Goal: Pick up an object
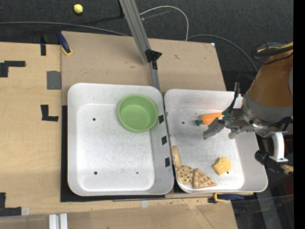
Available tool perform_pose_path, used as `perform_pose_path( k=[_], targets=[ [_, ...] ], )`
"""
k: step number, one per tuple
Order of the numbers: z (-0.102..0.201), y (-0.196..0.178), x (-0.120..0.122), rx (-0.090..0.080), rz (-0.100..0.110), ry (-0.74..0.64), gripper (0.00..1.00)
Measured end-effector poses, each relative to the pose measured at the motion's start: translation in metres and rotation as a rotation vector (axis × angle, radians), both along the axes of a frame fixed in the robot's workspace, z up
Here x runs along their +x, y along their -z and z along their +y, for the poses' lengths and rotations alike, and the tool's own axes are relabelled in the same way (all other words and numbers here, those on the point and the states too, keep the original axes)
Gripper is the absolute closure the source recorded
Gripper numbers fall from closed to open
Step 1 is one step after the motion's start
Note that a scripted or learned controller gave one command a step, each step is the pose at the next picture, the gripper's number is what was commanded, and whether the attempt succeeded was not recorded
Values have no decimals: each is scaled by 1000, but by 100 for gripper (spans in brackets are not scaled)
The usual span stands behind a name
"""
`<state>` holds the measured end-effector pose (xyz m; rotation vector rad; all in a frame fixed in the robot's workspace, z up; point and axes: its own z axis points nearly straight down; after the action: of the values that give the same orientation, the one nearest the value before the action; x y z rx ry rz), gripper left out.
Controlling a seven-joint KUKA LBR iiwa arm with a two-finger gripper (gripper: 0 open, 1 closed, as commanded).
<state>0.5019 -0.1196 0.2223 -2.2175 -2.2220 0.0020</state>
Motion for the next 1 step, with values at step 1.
perform_pose_path(
  k=[1],
  targets=[
    [0,0,0,0,0,0,0]
  ],
)
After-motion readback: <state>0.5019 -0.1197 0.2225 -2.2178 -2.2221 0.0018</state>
